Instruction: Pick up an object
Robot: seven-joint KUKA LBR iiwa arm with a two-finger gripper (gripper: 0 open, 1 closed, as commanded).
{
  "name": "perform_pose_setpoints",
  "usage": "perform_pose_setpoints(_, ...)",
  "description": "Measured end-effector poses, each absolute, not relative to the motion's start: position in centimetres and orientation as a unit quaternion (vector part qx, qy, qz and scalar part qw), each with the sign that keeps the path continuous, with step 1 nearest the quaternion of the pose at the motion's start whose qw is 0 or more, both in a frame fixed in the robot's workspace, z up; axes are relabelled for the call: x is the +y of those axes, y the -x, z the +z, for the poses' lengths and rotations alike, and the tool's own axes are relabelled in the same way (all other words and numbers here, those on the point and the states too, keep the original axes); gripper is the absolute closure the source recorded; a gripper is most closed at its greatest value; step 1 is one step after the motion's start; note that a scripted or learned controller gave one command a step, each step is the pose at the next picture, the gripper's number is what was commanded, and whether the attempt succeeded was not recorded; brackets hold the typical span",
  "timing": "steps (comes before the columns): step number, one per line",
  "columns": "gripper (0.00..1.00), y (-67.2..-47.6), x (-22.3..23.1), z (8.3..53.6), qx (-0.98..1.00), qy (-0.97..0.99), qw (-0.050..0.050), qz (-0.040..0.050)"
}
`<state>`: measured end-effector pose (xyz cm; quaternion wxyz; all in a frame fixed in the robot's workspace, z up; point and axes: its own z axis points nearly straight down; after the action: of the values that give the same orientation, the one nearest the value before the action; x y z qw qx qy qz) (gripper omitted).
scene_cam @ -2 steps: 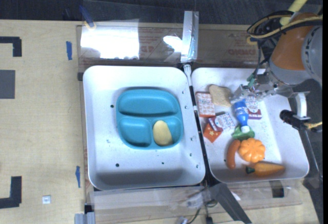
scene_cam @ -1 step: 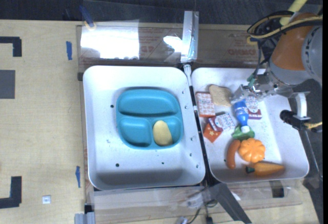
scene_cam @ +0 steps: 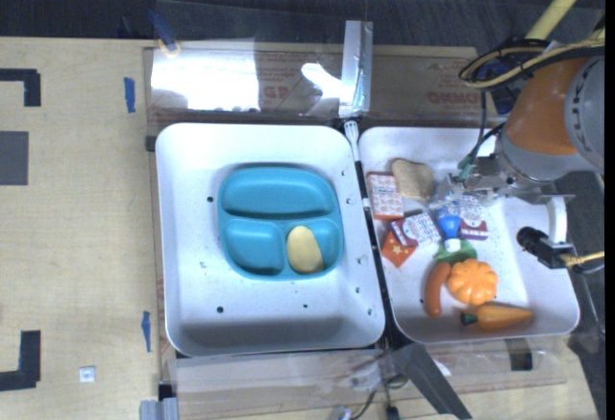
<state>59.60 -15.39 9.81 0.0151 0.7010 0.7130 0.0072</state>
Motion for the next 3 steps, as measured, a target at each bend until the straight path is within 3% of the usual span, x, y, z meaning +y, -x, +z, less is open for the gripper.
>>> perform_pose_setpoints(2,0.00,-52.8,-13.6,9.7,0.716,-0.697,0.017,0.0086)
perform_pose_setpoints(3,1.00,-53.0,-13.4,10.9,0.717,-0.697,0.017,0.0113)
